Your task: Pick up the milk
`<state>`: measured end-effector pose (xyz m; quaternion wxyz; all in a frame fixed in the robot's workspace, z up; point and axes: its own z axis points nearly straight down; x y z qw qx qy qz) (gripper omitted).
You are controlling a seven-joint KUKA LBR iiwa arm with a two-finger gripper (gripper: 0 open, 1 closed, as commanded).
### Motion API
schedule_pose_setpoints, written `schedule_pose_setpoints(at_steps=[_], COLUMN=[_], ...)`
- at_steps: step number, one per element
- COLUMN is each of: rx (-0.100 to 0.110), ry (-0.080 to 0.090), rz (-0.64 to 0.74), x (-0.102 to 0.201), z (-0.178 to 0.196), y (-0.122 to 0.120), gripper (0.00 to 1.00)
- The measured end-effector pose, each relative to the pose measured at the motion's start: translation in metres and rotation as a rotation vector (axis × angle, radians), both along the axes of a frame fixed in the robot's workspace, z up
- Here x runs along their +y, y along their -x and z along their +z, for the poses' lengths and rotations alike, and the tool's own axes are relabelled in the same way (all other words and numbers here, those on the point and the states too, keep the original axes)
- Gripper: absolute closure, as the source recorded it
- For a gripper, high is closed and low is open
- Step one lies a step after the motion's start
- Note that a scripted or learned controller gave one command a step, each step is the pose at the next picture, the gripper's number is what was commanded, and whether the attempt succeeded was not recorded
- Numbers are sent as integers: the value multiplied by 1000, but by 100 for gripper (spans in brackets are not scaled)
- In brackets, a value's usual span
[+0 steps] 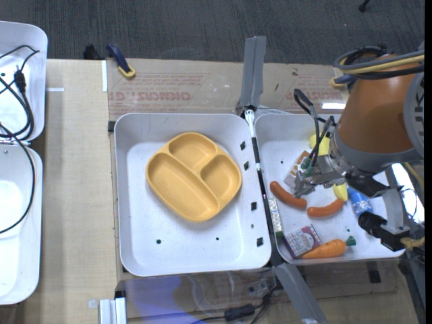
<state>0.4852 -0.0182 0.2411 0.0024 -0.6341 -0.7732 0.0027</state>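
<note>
A small flat carton with a pink and white label, which I take for the milk [302,239], lies near the front edge of the right bin [270,140], with an orange carrot [324,250] touching its right side. My gripper [307,179] hangs low over the middle of the right bin, well behind the carton. It is just above and to the right of a red sausage [288,194]. The arm's orange band [374,110] and grey wrist hide the bin's back right part.
A second sausage [325,210] lies right of the first. A blue bottle [360,202] and yellow pieces [339,192] sit beside the wrist. The left bin [135,235] holds a yellow divided plate [194,175]. A metal divider [253,79] stands between the bins.
</note>
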Motion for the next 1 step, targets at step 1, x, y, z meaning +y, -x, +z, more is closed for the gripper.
schedule_pose_setpoints(at_steps=[1], rx=[-3], ry=[4], rz=[-409], x=[55], z=[4], y=[6], gripper=[100])
